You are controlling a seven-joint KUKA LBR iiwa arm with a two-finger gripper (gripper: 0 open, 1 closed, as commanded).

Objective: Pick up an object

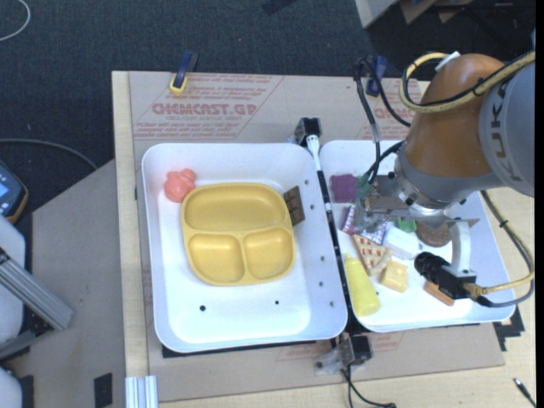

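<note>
1. Setting: dark carpeted floor around a bench topped with a brown printed board [212, 109]. Two white bins sit side by side on it.
2. Left bin [153, 228]: yellow divided plate [238, 228], a pink lump [179, 184] at its upper-left corner, a small brown piece [294, 204] against its right edge.
3. Right bin [425, 320]: purple block [343, 186] near the far-left corner. A red-and-tan checked piece [369, 252], a pale wedge [393, 275] and a yellow bottle-shaped item [361, 287] are clustered toward the near-left. A green bit [406, 224] peeks out under the wrist.
4. Gripper [371, 213] is low over the right bin's left half, between the purple block and the checked piece. Wrist bulk and clutter mask the tips, so I cannot tell whether the jaws are spread or closed, or whether anything sits in them.
5. Judged step: closing in on a pick. The likeliest target is the checked piece, just below the gripper.
6. To do it well: centre over one item only. The checked piece, wedge and yellow item lie touching or nearly so, and a sloppy descent risks nudging the neighbours or pinching two at once.
7. Align the jaws across the item's narrow side, descend fully to the bin floor, then close.
8. Lift straight up, clear of the divider wall between the bins.
</note>
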